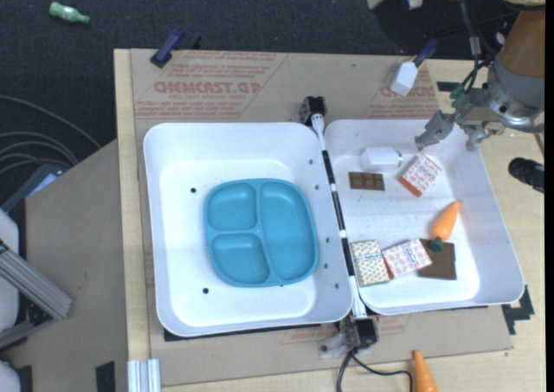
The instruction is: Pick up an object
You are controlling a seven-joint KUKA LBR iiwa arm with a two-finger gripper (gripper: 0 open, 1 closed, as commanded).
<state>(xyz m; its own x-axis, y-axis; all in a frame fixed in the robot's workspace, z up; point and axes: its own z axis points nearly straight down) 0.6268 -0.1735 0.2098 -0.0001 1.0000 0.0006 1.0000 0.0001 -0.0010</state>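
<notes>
Where arm crosses frame edge, pincer fingers indistinct.

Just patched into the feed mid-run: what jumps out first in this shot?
The sky-blue divided plastic plate sits alone in the middle of the left shallow white bin. The right shallow white bin holds the small items, the brightest being an orange toy carrot toward its right side. The gripper hangs over that bin's far right corner, near a red-and-white patterned packet.

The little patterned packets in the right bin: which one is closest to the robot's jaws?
The red-and-white packet at the bin's back, just below the gripper. The other two packets lie side by side near the front edge.
</notes>
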